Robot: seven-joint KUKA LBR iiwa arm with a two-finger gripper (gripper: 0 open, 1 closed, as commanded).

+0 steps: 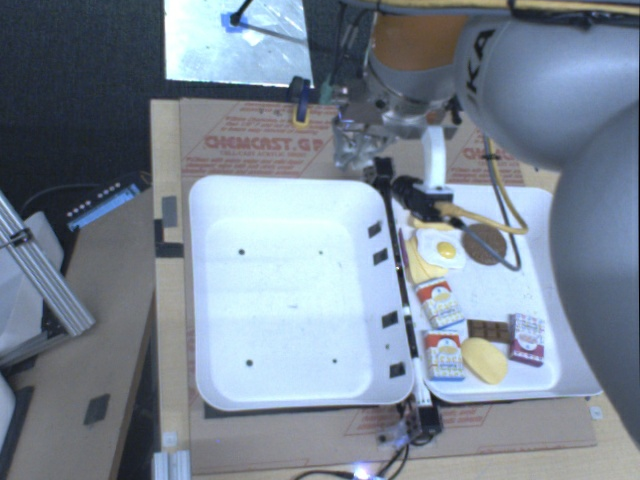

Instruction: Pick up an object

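Note:
The right bin point(545, 268) holds several small things. A fried-egg toy point(441, 249) lies on a yellow slice point(416, 260) beside a brown round disc point(485, 244). Further forward are a red-and-white carton point(440, 303), a second carton point(445, 356), a chocolate bar point(490, 328), a yellow lump point(486, 361) and a red packet point(527, 339). My gripper point(358, 153) hangs over the far rim where the two bins meet, behind and left of the egg toy. Nothing can be seen held in it.
The left bin point(215, 298) lies beside the right one, with a black clipped divider point(400, 298) between them. Cardboard point(250, 143) lies under both bins. A yellow cable point(505, 218) loops over the right bin's far part. The big grey arm point(560, 88) covers the upper right.

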